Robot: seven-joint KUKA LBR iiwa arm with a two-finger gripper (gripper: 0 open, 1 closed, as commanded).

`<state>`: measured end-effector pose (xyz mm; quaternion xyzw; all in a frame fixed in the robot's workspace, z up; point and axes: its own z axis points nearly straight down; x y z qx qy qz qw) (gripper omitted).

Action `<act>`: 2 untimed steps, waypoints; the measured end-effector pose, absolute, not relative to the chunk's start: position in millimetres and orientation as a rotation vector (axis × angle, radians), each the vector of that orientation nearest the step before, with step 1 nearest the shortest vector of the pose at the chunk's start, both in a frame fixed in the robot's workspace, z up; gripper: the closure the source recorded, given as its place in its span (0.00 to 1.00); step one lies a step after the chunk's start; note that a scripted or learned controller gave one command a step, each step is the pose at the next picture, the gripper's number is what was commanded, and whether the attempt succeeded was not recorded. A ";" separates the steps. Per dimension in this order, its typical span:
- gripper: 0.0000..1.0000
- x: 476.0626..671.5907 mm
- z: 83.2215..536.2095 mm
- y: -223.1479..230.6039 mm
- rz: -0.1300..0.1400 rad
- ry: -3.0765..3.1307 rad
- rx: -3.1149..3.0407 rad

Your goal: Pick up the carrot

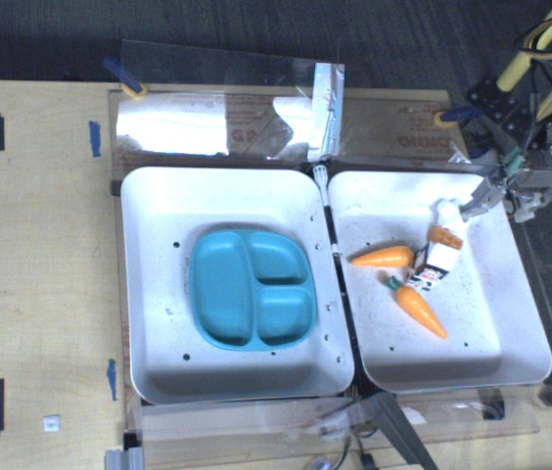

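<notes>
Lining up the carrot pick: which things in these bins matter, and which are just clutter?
Job:
carrot, right bin
second carrot, right bin
gripper, above the right bin's far edge

Clutter:
small white bottle, right bin
blue divided tray, left bin

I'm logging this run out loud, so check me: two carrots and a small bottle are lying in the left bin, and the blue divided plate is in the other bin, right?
Not quite. The camera view shows the two carrots and the small bottle lying in the right bin, not the left. The blue divided plate is in the other bin, as you said.
</notes>
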<state>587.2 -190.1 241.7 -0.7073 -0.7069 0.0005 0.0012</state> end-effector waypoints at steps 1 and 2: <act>0.00 567.1 98.5 -139.4 0.003 -2.470 -1.932; 0.00 552.3 87.0 -98.5 -0.006 -2.385 -2.054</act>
